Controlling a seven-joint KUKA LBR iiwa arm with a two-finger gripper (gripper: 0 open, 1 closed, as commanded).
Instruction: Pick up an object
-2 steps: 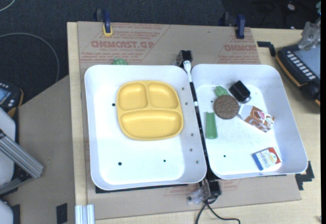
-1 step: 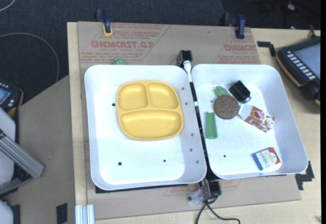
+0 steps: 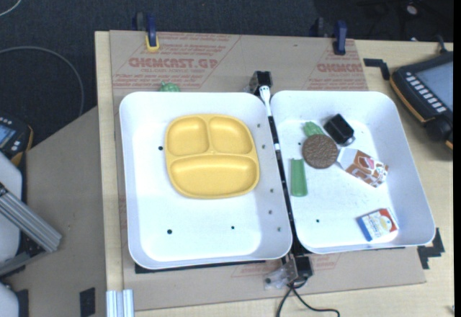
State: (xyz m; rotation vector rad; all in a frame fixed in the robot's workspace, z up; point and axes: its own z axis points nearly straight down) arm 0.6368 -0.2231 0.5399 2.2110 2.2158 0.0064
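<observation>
Seen from above at a slant, my bench carries two shallow white bins side by side on a brown board. My gripper's opening and whether it holds anything I cannot tell from this view.

The left bin (image 3: 144,222) holds a yellow divided plate (image 3: 212,155) with three compartments, lying flat in the upper middle of the bin.

The right bin (image 3: 338,233) holds the small things I could pick up. A round brown disc (image 3: 320,152) lies in its upper left part. A black block (image 3: 338,128) sits just above and to the right of the disc, very close to it. A small green piece (image 3: 312,128) pokes out at the disc's upper left edge. A longer green stick (image 3: 297,177) lies upright in the view, just below and left of the disc, near the bin's left wall. A red and white packet (image 3: 366,168) lies to the right of the disc. A blue, white and orange packet (image 3: 377,224) lies well apart from the others, near the bin's lower right corner.

A dark tablet with an orange rim (image 3: 430,94) rests on the table at the far right.
</observation>
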